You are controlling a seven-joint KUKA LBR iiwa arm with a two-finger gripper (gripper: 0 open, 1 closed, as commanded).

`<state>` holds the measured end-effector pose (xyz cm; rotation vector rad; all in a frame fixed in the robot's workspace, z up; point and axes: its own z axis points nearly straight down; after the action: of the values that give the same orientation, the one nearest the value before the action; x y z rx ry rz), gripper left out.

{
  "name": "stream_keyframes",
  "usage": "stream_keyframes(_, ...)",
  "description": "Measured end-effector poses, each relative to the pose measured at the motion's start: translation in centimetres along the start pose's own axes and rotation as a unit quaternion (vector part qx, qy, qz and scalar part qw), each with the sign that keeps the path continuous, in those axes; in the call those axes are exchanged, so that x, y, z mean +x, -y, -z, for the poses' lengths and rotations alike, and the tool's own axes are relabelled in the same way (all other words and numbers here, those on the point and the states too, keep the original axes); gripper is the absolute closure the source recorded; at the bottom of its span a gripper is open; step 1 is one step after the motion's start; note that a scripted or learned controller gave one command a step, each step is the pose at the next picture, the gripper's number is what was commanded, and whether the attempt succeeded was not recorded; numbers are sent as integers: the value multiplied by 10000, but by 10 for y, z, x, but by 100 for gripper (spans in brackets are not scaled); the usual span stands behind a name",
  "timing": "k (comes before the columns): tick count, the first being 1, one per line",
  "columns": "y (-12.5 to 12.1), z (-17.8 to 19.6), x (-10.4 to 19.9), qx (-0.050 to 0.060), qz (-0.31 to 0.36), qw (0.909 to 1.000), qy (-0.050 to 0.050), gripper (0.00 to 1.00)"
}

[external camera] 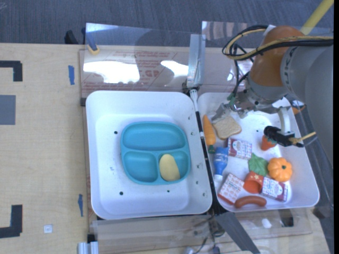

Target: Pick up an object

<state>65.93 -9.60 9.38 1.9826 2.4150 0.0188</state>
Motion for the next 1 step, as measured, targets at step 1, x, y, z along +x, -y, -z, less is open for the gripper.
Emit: stream_keyframes(1,-2,12,-1,-27,-3,10000,8,100)
